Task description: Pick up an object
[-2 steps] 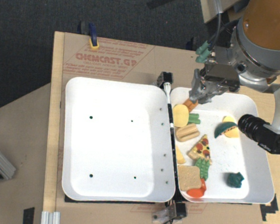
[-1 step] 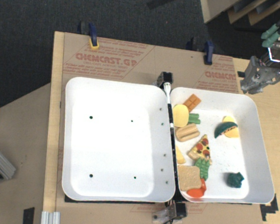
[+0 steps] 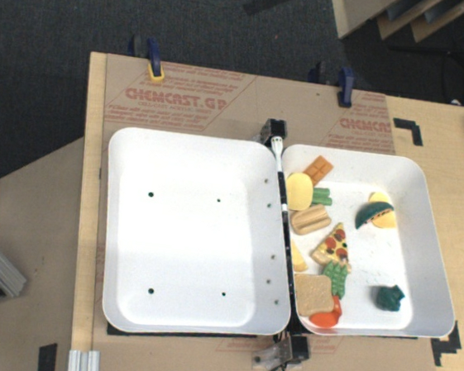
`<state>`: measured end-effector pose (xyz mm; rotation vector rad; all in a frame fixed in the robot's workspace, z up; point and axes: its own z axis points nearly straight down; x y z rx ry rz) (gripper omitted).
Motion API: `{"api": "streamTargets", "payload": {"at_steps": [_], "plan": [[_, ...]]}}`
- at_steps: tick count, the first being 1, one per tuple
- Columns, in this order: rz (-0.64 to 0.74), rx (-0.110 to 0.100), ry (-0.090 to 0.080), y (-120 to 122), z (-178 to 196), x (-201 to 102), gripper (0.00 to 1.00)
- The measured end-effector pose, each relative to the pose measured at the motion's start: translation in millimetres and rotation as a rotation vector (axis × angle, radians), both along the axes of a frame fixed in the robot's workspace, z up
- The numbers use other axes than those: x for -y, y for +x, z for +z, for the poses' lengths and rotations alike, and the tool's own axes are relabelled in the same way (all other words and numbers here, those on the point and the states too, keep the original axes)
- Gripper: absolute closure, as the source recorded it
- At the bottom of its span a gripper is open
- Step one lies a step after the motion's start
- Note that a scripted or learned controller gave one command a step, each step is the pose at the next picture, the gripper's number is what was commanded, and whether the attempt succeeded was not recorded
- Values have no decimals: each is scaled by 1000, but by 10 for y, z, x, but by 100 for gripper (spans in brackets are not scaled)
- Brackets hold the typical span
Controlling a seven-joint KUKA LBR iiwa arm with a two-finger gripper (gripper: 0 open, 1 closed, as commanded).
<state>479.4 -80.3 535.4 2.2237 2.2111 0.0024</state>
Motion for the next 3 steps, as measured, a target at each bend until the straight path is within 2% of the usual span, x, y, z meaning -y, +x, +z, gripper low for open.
{"api": "streamTargets", "payload": {"at_steps": [1,2,3], "plan": [[1,1,-1,2,-1,841,100],[6,0,-1,5,2,1412,100],[9,-9,5,136,-1162,594,100]]}}
